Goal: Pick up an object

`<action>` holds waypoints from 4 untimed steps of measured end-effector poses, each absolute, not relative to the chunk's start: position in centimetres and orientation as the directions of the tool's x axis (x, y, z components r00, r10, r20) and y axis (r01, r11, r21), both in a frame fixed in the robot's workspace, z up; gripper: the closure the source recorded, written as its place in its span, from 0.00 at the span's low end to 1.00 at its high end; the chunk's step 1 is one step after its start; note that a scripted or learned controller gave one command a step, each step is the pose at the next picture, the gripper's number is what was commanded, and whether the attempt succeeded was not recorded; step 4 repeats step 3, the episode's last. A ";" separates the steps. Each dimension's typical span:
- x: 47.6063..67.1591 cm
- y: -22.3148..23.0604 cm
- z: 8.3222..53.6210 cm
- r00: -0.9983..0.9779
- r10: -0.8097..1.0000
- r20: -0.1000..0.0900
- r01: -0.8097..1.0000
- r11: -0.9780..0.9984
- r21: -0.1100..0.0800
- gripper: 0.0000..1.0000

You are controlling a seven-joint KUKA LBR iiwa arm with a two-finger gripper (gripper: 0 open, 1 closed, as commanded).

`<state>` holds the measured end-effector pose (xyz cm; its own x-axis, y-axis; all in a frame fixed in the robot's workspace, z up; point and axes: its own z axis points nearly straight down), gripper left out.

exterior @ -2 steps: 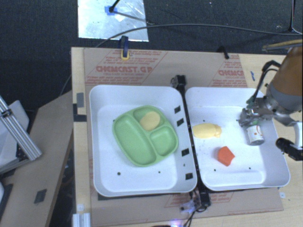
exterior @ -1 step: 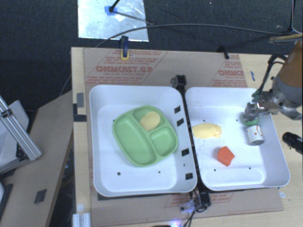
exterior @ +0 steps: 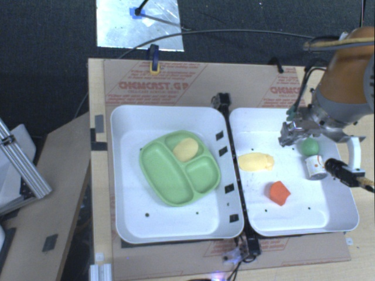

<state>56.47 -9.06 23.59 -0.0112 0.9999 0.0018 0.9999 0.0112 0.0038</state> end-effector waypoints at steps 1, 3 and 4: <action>57.6 -3.2 24.3 -0.011 1.000 0.002 1.000 0.011 0.004 1.00; 59.7 8.1 22.3 -0.010 1.000 0.002 1.000 0.010 0.002 1.00; 59.7 8.1 22.3 -0.010 1.000 0.002 1.000 0.010 0.002 1.00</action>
